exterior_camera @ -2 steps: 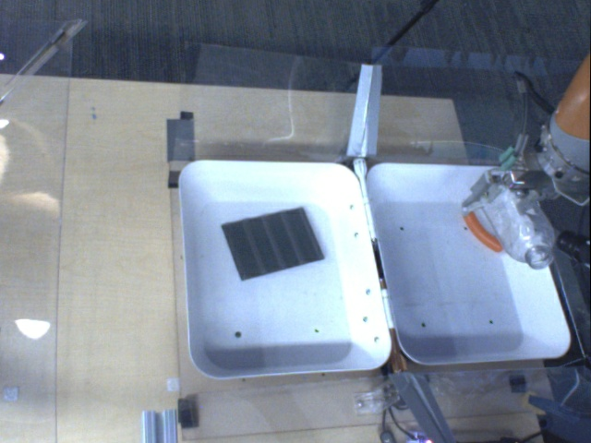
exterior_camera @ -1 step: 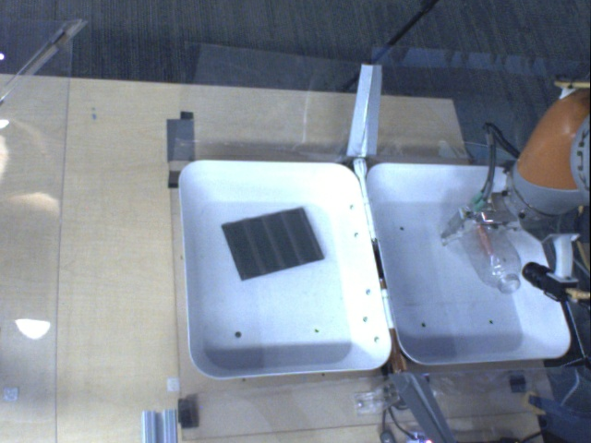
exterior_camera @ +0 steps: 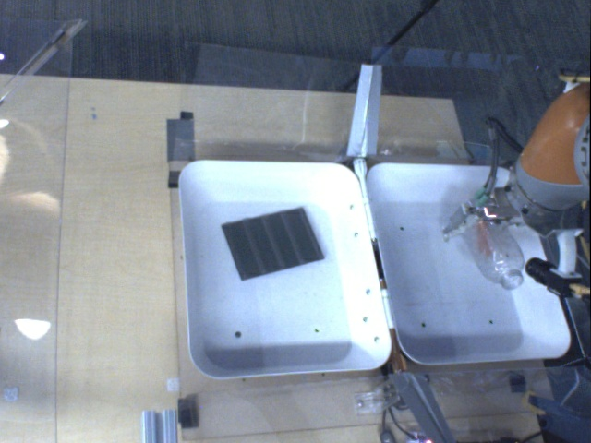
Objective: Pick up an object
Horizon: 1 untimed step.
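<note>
A dark grey ribbed flat pad [exterior_camera: 273,242] lies in the left bin [exterior_camera: 208,340], a little left of its middle and turned slightly. A clear, glassy object [exterior_camera: 499,258] sits in the right bin [exterior_camera: 434,335] near its right side. My gripper [exterior_camera: 478,215] hangs over the right bin's upper right part, just above and to the left of the clear object and close to it. The grey wrist and the orange band [exterior_camera: 554,150] rise behind it at the right edge. Whether the gripper touches the clear object is unclear.
A metal divider post [exterior_camera: 365,109] stands behind the seam between the two bins. A black part [exterior_camera: 551,277] juts in at the right bin's right rim. Wooden bench top [exterior_camera: 92,247] stretches to the left of the bins.
</note>
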Each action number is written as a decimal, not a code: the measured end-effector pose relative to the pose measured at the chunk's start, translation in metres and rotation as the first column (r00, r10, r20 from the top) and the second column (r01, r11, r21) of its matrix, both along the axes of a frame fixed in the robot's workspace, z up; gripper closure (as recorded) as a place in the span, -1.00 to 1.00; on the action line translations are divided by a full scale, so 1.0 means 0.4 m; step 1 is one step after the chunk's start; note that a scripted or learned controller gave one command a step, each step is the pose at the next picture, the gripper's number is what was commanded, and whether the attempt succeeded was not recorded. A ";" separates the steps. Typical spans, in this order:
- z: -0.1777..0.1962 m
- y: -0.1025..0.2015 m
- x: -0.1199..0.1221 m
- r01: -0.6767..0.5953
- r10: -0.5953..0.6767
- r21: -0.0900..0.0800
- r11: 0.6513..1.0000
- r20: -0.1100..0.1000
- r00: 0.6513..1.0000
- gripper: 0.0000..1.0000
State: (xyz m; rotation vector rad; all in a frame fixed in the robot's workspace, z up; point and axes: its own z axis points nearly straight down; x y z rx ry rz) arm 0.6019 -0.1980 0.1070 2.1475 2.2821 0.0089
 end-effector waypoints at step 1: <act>-0.051 0.090 0.122 0.402 -0.402 0.003 0.916 -0.004 0.916 1.00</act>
